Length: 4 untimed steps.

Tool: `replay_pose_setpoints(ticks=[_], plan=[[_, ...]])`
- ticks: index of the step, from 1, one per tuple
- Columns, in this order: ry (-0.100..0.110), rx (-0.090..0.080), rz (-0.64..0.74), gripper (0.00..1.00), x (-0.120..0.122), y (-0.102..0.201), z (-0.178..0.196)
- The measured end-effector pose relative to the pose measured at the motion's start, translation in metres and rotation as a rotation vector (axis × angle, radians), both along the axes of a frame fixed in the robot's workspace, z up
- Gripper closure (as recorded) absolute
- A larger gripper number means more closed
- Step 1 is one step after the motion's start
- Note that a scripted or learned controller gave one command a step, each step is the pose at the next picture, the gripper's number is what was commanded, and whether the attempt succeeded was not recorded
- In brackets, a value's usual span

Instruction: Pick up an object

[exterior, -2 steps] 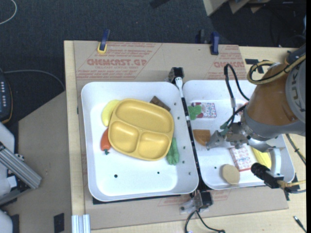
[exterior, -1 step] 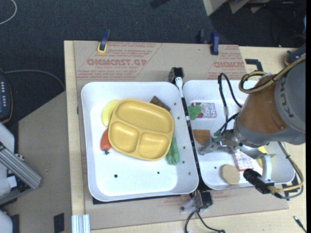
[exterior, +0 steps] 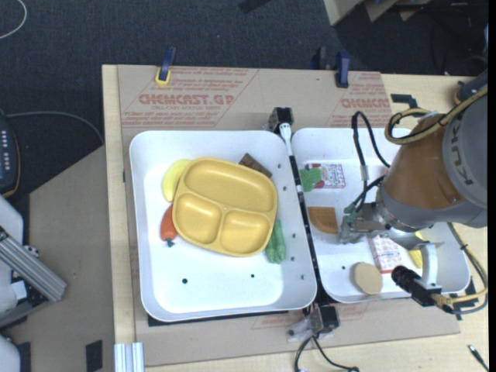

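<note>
On the worktop (exterior: 232, 91), the left bin (exterior: 151, 231) carries a yellow divided tray (exterior: 225, 206) lying over smaller items. In the right bin (exterior: 341, 284), the arm's pincer (exterior: 353, 227) hangs low beside a brown slice (exterior: 323, 220); whether it is wide or narrow cannot be told. A beige round piece (exterior: 367, 277) lies near the front.

Tabletop (exterior: 232, 95) carried printed brown board w/ two clamps at its far edge — a yellow clamp (exterior: 163, 70) on the left, a blue clamp (exterior: 342, 68) further right. Dark carpet (exterior: 155, 14) lay beyond. Metal extrusion (exterior: 31, 266) sat at the view's left edge, cables (exterior: 318, 347) trailed near the front edge.
</note>
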<state>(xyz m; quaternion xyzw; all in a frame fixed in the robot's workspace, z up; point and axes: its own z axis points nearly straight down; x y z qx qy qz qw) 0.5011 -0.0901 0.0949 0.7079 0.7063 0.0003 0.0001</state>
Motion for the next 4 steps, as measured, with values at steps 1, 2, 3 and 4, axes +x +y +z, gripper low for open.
replay_pose_setpoints(ticks=[1, 2, 3, 4], plan=[[-0.006, -0.002, 0.002, 1.00, -0.001, -0.005, 0.062], [-0.006, -0.002, 0.004, 1.00, 0.000, -0.005, 0.126], [-0.003, -0.001, 0.003, 1.00, 0.001, -0.005, 0.130], [0.000, 0.000, 0.007, 1.00, 0.013, 0.050, 0.122]])
